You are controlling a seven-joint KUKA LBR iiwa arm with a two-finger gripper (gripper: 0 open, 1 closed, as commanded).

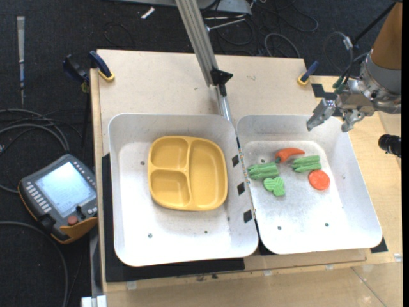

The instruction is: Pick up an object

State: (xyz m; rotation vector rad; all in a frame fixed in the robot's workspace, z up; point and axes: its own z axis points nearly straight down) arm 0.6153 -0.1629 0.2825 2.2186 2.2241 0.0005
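My fingers hang spread and empty above the right bin's far rim; my arm is cut off at the frame's edge. Green and orange pieces lie below, shapes unclear.

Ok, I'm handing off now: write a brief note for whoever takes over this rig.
Tool: open, holding nothing, above the right bin's far right edge.
Right bin: orange curved piece, two long green pieces, a small green piece, an orange round piece.
Left bin: yellow divided tray.
Done: nothing picked.
Left: descend, grasp one piece, lift.
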